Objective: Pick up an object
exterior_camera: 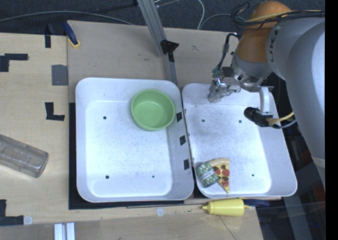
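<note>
A green bowl (153,109) sits upright in the left white bin (90,144), near that bin's far edge and toward its right side. A pizza-slice toy (215,173) lies flat in the right white bin (274,159), close to that bin's near left corner. These are the two loose things in the bins: one bowl, one pizza slice.

The grey arm (301,64) comes in from the right edge of the table (116,59), with its orange band (259,35) above the wrist, and bends down toward the far left corner of the right bin. The claw (217,92) hangs at that corner, just over the bin's rim, well apart from both the bowl and the pizza slice. It grips nothing that can be seen (whether its tips are spread or pressed together cannot be told at this size).

Outside the bins there is one yellow bottle (224,207) lying on its side along the table's near edge, just below the right bin, and one clear plastic tumbler (21,156) lying on its side at the left edge.
</note>
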